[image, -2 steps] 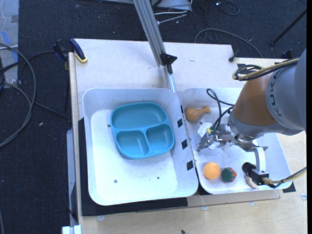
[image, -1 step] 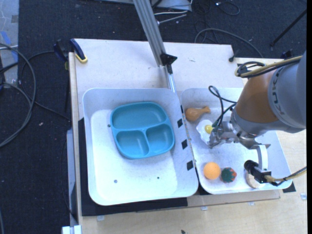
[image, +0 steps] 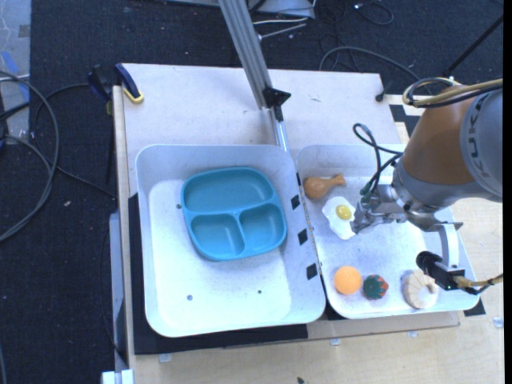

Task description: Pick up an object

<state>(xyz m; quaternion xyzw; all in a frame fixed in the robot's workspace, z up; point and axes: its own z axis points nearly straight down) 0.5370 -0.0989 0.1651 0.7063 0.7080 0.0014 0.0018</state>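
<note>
Bench, two white bins | left bin (image: 160, 294): blue divided tray (image: 234, 212) | right bin (image: 400, 306): gripper (image: 358, 221) low beside fried egg (image: 339, 216), maybe touching; finger state unclear | drumstick (image: 323, 185), orange ball (image: 347, 280), green ball (image: 374, 286) loose.

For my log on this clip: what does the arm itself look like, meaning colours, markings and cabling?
The arm is bulky and rounded, with a grey shell and a broad orange band above the wrist. Dark lettering runs along its grey right-hand part. A black cable loops at the wrist, and a yellowish one arcs over the top. The gripper is grey metal with dark parts.
</note>
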